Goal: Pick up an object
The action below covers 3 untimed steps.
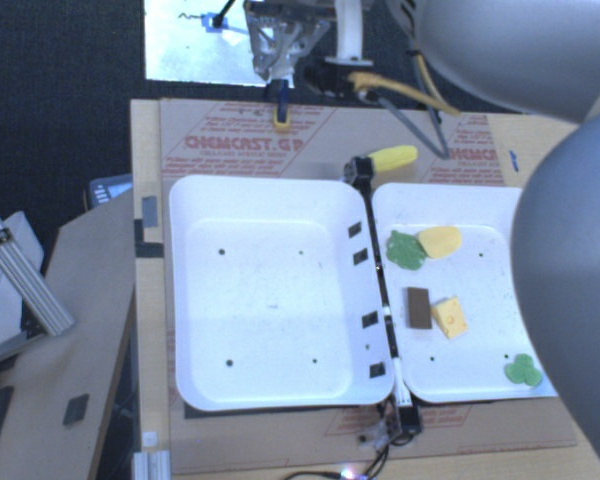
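The right bin (480,203) holds several small objects: a green leafy piece (407,250) touching a yellow oval (441,241), a brown block (418,307) beside a yellow wedge (450,318), and a second green piece (524,370) near the front right corner. My gripper (278,86) hangs high over the back of the bench, well beyond the left bin (195,268) and far from all of these. Its fingers meet in a point, shut, and I see nothing between them.
A yellow-handled tool (385,160) lies against the back rim where the two bins meet. A small yellow piece (281,121) shows on the cardboard just below the gripper's tip. The arm's grey body covers the upper right and the right bin's right edge.
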Motion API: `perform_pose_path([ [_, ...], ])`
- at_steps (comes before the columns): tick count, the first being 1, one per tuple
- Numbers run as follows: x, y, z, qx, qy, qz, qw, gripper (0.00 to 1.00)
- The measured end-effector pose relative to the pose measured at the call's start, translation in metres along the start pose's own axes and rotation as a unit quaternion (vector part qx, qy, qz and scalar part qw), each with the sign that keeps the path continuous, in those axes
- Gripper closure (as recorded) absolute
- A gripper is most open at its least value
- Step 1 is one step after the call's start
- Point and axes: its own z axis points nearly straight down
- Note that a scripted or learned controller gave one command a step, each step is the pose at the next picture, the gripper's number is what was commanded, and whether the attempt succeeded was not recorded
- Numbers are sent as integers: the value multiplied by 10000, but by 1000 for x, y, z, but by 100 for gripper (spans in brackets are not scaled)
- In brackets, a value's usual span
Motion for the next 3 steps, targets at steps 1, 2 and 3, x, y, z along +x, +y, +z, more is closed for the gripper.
perform_pose_path([
  [1, -3, -79, -80, -29, 17, 4, 10000, 100],
  [2, -117, -23, -74, -15, -22, 94, 10000, 100],
  [3, -47, -56, 21, 49, -6, -5, 10000, 100],
])
